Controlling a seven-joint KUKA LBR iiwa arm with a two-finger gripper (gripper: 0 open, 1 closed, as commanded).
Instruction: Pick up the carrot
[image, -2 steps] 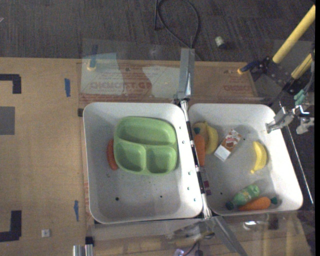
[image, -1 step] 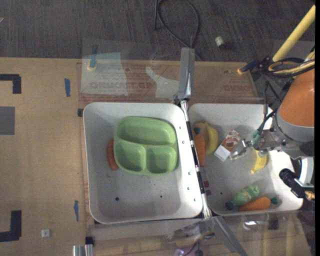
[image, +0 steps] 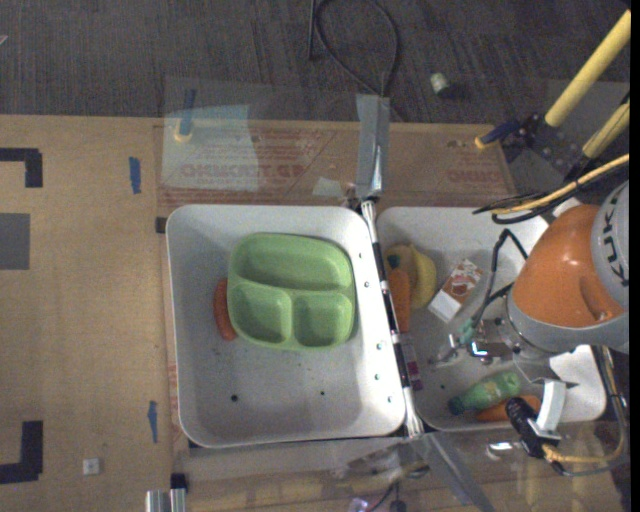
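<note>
The carrot (image: 400, 292) is an orange stick with a small green top. It lies along the left wall of the right bin (image: 440, 222), beside a yellow banana (image: 427, 275). My gripper (image: 472, 348) hangs over the middle of the right bin, to the lower right of the carrot and apart from it. The arm's orange band (image: 565, 280) and grey wrist hide the bin's right part.
A small red and white carton (image: 459, 285) lies between banana and gripper. A green bottle (image: 488, 390) and an orange item (image: 497, 411) lie near the right bin's front. In the left bin (image: 280, 400), a green divided plate (image: 292, 290) covers another orange item (image: 221, 308).
</note>
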